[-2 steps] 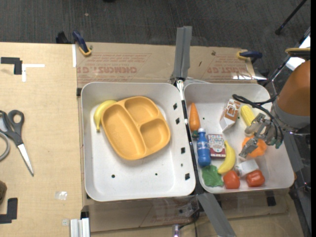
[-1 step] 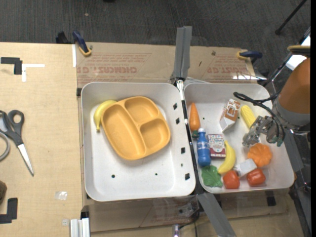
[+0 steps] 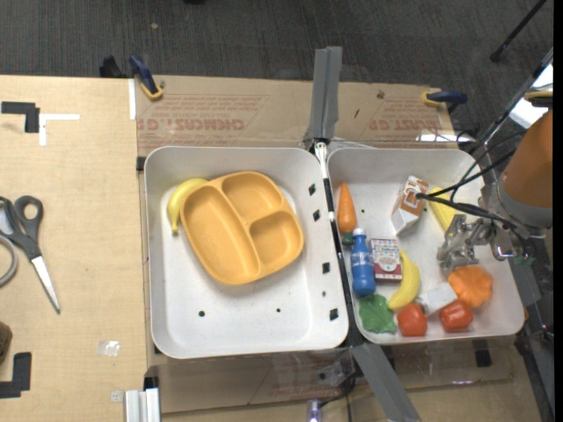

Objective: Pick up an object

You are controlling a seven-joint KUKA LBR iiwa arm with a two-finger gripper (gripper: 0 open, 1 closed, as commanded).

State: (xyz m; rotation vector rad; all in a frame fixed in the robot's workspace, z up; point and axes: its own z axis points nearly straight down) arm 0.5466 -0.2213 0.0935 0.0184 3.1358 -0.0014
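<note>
From the camera above the worktop [image 3: 70, 262], I see two white bins side by side. The left bin [image 3: 167, 315] carries a yellow divided plate [image 3: 239, 225], tilted a little, and a banana [image 3: 179, 199] lies just behind its upper left edge, touching it.

The right bin [image 3: 378, 161] is full of small things. Along its left wall a carrot [image 3: 346, 207] stands above a blue bottle [image 3: 361, 262]. Just beside the bottle is a small red box [image 3: 386, 259], and next to it a second banana [image 3: 406, 280]. A green leafy piece [image 3: 376, 315] lies at the lower left corner, with a red tomato [image 3: 413, 321] beside it, then a small white block [image 3: 437, 299], a red pepper [image 3: 456, 316] and an orange fruit [image 3: 471, 284]. A white carton [image 3: 410, 202] is near the upper middle of this bin.

The arm enters from the right, and the pincer [image 3: 457, 244] hangs low over the right part of the right bin, just above the orange fruit. I cannot tell what its state is, and I see nothing clearly held by it.

On the worktop at the left lie scissors [image 3: 33, 244].
</note>
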